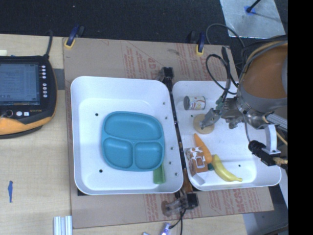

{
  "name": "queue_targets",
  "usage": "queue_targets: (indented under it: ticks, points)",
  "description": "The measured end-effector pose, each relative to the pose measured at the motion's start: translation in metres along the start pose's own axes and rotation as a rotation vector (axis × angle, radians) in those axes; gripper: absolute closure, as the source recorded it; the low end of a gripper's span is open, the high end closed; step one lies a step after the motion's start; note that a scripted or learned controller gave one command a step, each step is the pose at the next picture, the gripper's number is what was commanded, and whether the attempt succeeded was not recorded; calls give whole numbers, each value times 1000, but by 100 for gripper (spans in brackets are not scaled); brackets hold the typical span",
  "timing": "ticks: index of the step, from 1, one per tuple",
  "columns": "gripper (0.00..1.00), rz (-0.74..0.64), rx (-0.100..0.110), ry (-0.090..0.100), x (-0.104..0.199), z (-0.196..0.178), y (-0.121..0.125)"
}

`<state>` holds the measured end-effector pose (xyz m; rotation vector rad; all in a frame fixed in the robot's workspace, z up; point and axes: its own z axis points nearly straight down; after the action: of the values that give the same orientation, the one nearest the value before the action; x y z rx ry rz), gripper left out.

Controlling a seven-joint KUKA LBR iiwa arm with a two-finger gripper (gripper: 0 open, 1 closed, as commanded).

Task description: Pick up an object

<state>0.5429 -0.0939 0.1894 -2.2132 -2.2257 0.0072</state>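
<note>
My gripper [222, 121] hangs over the upper middle of the right bin [254, 180], open, with nothing between its fingers. Its left fingertip [210, 119] is right over a tan round disc [204, 126] on the bin floor. Behind the disc, a small white can [195, 103] lies on its side. Toward the front lie an orange carrot [202, 147], a brown and white box [196, 161] and a yellow banana [225, 171], close together. The arm's grey and orange body [264, 80] covers the bin's right rear corner.
The left bin [85, 94] holds a blue divided plate [132, 140] with a green block [159, 174] at its front right corner. A tablet-like pendant [22, 94] lies on the bench at far left. Cables [222, 67] loop behind the right bin.
</note>
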Motion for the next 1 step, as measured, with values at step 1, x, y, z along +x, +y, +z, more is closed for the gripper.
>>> queue_targets:
  ticks: [1]
  points:
    - [0, 1, 1, 0, -14, 99, 34]
